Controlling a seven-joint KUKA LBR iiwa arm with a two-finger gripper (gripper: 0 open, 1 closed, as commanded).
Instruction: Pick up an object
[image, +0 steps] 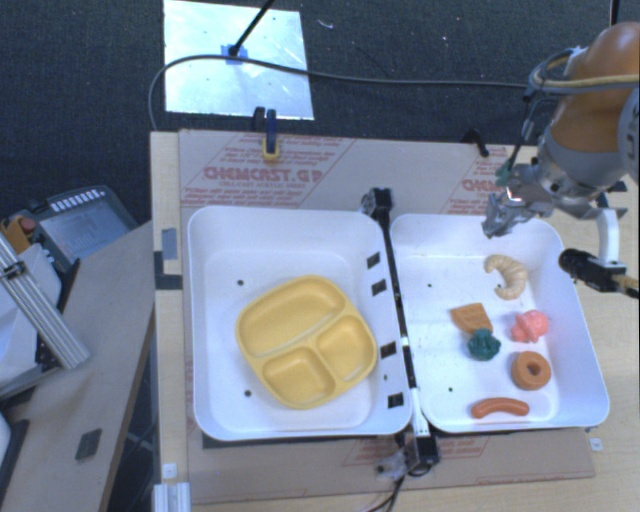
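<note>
The right bin (440, 290) holds several toy foods: a pale croissant (508, 275), an orange wedge (471, 318), a dark green piece (484, 346), a pink piece (531, 326), a brown doughnut (531, 370) and a red sausage (500, 407). My gripper (498, 222) hangs over the bin's far right corner, above and just behind the croissant, touching none of the foods. Nothing shows between its fingers.
The left bin (215, 300) holds a yellow three-compartment tray (305, 340). A black divider with clips (392, 310) runs between the bins. A yellow-and-blue clamp (270, 135) stands behind the left bin. Grey equipment (50, 290) sits at the far left.
</note>
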